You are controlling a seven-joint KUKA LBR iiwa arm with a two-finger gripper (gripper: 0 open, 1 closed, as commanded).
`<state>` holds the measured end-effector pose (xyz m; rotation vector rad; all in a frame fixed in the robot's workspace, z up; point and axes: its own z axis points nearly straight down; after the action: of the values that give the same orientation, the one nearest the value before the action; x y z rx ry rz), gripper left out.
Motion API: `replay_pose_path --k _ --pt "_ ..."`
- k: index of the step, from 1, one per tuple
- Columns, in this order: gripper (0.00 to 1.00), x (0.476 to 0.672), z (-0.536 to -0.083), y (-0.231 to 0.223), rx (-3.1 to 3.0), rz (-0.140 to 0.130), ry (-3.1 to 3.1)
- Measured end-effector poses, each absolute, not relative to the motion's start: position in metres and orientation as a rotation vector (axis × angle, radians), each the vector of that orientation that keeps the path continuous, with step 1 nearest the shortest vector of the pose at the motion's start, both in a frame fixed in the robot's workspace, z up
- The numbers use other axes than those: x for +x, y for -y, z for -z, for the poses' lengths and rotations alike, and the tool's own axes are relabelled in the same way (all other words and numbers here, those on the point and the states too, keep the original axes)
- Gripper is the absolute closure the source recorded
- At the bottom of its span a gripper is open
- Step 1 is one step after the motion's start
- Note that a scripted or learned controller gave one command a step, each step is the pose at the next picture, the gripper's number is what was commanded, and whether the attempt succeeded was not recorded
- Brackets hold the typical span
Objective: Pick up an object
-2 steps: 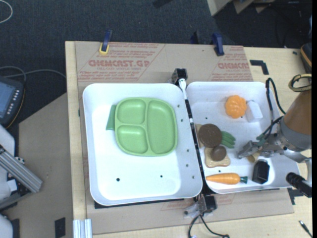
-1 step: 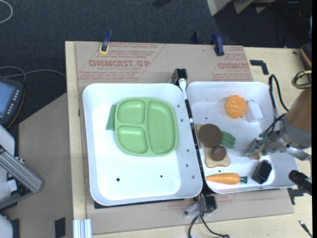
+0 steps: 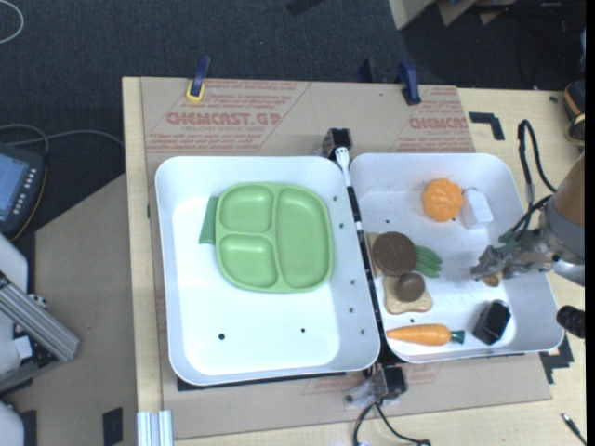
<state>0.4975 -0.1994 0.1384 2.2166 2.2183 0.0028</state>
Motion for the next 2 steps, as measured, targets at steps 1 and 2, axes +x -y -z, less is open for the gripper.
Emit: replay_pose_path --k 1,2 --pt "1.00 0.498 -0.202 0.204 2.215 -0.004 -2.216" --pt "1.00 0.499 -0.227 0.205 2.216 -0.003 -2.218"
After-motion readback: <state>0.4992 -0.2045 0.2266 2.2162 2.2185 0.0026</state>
